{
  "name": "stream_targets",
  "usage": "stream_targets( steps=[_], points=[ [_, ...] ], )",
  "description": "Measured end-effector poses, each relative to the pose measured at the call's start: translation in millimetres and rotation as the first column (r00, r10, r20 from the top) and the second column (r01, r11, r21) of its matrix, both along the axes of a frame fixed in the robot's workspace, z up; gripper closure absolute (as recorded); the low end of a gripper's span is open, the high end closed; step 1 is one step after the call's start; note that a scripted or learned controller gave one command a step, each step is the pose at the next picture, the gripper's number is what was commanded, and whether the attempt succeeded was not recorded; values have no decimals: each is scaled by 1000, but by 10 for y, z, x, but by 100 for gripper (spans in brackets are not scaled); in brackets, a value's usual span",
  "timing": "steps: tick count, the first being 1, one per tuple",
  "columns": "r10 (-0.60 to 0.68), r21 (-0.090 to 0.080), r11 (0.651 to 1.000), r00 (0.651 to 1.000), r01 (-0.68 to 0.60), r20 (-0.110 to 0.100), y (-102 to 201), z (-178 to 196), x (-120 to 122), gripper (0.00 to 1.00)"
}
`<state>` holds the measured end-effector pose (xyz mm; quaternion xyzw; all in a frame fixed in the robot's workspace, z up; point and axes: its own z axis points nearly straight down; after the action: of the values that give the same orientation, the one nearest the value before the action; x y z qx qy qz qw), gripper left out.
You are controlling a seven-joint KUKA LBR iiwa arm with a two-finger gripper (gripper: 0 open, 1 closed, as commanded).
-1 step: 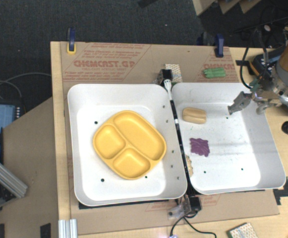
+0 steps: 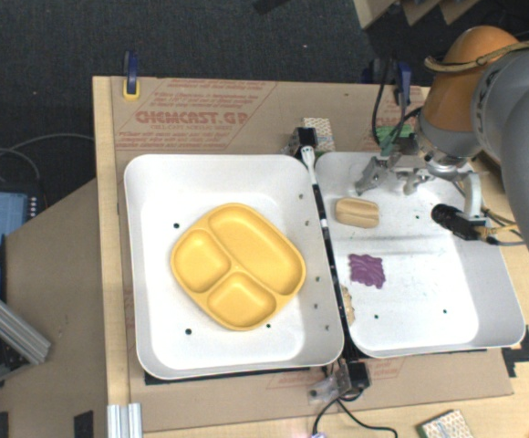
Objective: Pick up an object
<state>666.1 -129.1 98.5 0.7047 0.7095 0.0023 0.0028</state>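
across the bench: brown printed board carrying two shallow white bins side by side, meeting along a middle seam.
arm: grey arm with an orange band, reaching in from the right, wrist over the far end of the right bin.
left bin: holds the yellow plate, white floor showing all round it.
right bin: holds two small objects on its seam side; the gripper is at its far end.
yellow plate: three compartments, lying flat mid-bin, nothing in them.
gripper: fingers spread apart with nothing between them, close to the far wall. can't judge its height above the floor.
tan roll: bread-like lump just beside the gripper on the near side, close to the seam, not touching the fingers.
purple piece: flat, crumpled scrap nearer the camera than the roll, apart from it.
done so far: nothing gripped or lifted; every object sits in its bin.
left to do: my read is approach stage. tan roll looks the likeliest target, being closest. needs to line up over it, drop, close, lift.
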Motion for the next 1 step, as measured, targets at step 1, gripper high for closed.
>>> stream_targets(
  steps=[1],
  points=[
    [-13,1,1000,1000,13,-13,-649,-149,-558,0]
  ],
)
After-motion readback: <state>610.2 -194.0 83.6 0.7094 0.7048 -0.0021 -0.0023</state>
